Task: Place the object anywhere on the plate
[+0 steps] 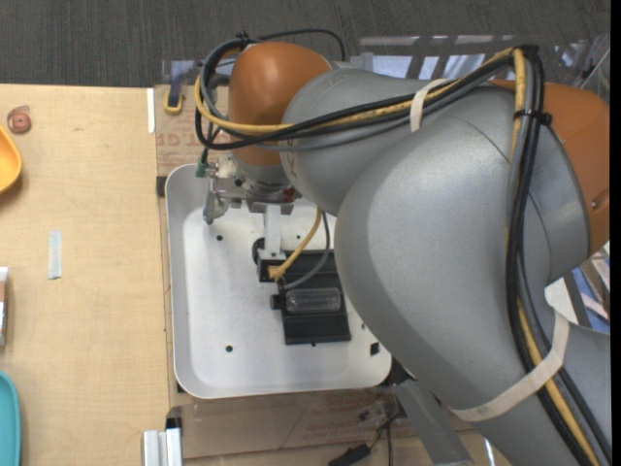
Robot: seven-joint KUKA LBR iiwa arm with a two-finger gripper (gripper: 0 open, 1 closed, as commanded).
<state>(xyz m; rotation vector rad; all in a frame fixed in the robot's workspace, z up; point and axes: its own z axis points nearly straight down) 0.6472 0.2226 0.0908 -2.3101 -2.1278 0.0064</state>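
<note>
My gripper (236,199) hangs under the orange wrist band (277,85), over the far part of the left white bin (199,343). Its metal parts sit close above the bin floor near the far left corner, and nothing shows between them. The grey arm covers most of the right half of the view and hides the other bin. A teal rounded edge (6,425) shows at the bottom left of the wooden bench, cut off by the frame, and I cannot tell what it is.
A black box-shaped part (312,309) with a yellow cable running into it sits over the bin's middle. On the wooden bench (87,338) lie an orange curved thing (6,163), a small round pinkish disc (17,119) and a small grey strip (55,255).
</note>
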